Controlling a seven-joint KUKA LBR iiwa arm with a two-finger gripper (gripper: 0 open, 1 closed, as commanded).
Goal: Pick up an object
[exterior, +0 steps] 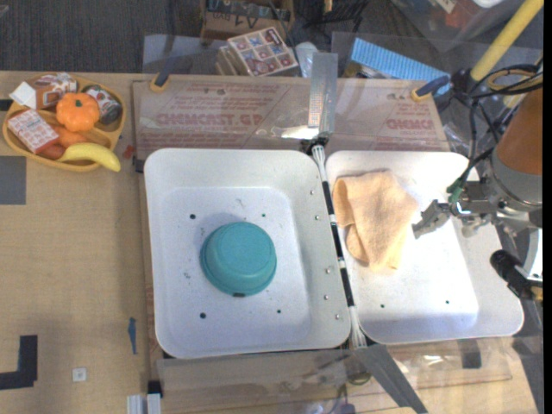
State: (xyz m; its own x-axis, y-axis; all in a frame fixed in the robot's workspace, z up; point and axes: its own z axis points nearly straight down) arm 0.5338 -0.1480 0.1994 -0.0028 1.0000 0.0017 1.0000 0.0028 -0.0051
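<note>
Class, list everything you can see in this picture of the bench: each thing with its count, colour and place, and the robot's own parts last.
Bins: two, white, side by side on the bench.
Bowl: one, teal, upside down in the left bin.
Cloth: one, pale orange, crumpled in the right bin by its left wall.
Dish of toy food: one, yellow-orange, holding a banana and a pumpkin, top left of the bench.
Cardboard: brown sheets behind the bins.
Arm: one, grey with orange band, at the right.
Gripper: one, over the right bin, just right of the cloth.
</note>
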